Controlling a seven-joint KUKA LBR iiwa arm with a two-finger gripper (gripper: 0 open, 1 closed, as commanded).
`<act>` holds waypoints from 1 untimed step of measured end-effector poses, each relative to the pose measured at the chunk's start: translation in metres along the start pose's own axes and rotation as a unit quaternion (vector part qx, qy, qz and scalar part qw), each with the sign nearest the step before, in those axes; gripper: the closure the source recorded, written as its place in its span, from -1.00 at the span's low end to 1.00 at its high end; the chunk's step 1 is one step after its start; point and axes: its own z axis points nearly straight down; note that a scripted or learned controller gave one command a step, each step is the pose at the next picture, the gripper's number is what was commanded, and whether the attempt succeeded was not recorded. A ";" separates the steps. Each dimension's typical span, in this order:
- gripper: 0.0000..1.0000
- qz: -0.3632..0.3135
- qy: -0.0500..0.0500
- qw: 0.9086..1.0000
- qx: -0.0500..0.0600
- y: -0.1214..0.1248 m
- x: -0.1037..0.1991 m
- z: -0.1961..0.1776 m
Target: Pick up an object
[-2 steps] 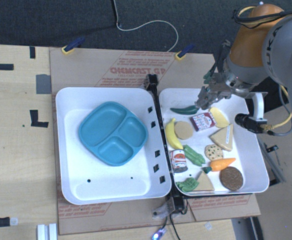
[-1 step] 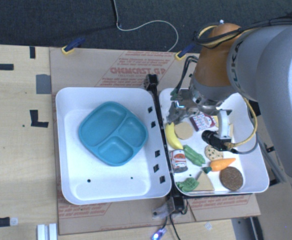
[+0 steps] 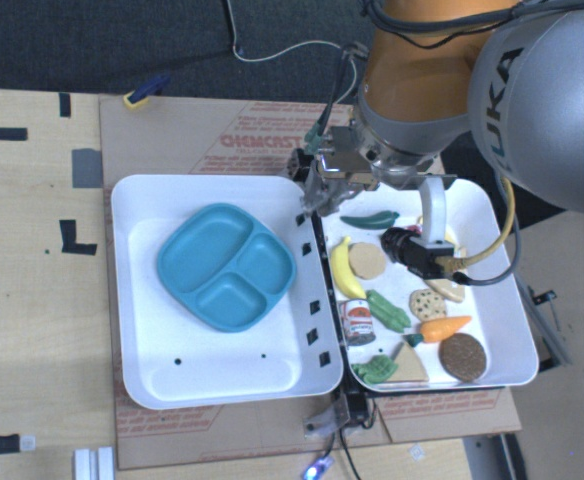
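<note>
On your worktop, claw sits btwn bins, above banana; can't tell its state.

Hidden and cut-off parts

The arm is cut by the top edge; the right bin's far rim is covered by it.

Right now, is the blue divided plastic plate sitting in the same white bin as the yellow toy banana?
No, the blue divided plastic plate lies in the left white bin, while the yellow toy banana lies in the right white bin.
</note>
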 end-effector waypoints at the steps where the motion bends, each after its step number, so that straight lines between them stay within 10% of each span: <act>1: 1.00 0.008 -0.003 1.000 0.010 -0.067 -0.016 0.006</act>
